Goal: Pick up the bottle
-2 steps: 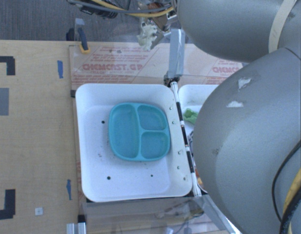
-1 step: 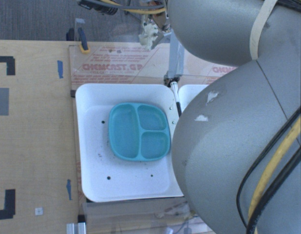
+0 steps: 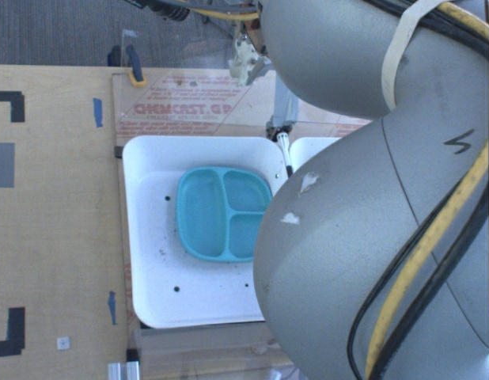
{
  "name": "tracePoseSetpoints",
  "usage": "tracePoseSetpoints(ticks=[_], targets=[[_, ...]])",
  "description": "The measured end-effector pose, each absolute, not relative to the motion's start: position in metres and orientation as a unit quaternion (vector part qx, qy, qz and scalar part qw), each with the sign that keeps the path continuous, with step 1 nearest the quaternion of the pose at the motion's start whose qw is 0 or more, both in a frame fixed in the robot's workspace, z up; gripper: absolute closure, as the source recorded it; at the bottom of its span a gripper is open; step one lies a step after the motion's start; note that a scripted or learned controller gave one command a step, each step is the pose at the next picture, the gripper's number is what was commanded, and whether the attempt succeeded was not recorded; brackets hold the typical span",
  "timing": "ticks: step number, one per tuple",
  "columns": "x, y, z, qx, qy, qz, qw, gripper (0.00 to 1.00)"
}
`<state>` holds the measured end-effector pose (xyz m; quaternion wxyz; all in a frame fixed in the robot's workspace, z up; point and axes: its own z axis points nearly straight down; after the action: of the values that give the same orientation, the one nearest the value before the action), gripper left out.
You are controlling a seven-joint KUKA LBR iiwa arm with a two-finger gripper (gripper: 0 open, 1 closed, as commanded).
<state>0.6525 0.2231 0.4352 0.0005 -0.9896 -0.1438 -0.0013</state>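
- Arm [image 3: 387,188]: its large grey body takes up the right half of the camera view, from the top edge to the bottom edge, and lies across most of the right bin and the right rim of the left bin.
- A pale tape band [image 3: 415,34] wraps the arm near the top right; yellow and black cables [image 3: 434,244] run down its side.
- Hand: state cannot be told from this view.
- Bottle: its place cannot be told from this view.
- Left bin [image 3: 145,236]: white, shallow, rounded corners, seen nearly whole. A few small dark specks lie on its floor.
- Teal tray [image 3: 221,212]: lies flat in the left bin, in the upper right part of the floor. It has one long compartment on its left and two smaller ones on its right. Its right edge runs under the arm's outline.
- Right bin [image 3: 312,150]: a small white corner of it shows, just beside the top right corner of the left bin.
- Worktop [image 3: 54,212]: light wood, with black corner marks at the far left and short blue tape strips [image 3: 98,112] near the bin.
- A clear sheet with red lettering [image 3: 181,105] lies just above the bins; an orange and black clamp [image 3: 134,66] sits at its top left corner.
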Motion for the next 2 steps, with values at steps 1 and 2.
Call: tracePoseSetpoints(ticks=[1, 2], targets=[[0.6582, 0.2220, 0.4350, -0.995, -0.098, -0.0009, 0.001, 1.00], [0.6604, 0.2234, 0.4351, -0.995, -0.099, -0.0009, 0.001, 1.00]])
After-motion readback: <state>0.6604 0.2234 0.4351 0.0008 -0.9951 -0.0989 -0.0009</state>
